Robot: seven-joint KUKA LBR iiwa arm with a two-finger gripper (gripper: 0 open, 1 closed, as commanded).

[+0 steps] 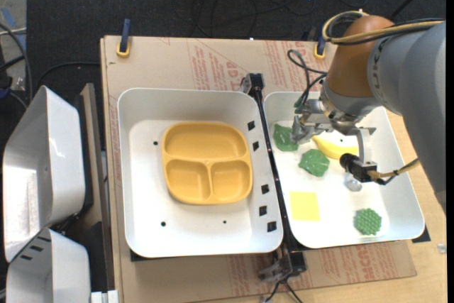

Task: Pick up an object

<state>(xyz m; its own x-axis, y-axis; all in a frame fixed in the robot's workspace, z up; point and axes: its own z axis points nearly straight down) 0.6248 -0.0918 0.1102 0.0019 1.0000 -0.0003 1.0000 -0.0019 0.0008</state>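
The right bin (404,195) holds several small items. A dark green lump (284,138) lies at its left wall, and a second green lump (313,162) sits near the middle. A yellow banana-shaped piece (332,147) lies between them, partly under the wrist. A flat yellow square (304,206) and a round, bumpy green piece (367,221) lie nearer the front. My gripper (303,127) hangs low in the back of this bin, just right of and above the dark green lump. The wrist body hides its tip.
The left bin (135,174) carries a yellow plate with three compartments (208,161). A black divider with clips (266,152) runs between the bins. The grey arm and its cables cover the right bin's back right part. White boxes (42,160) stand off the bench at left.
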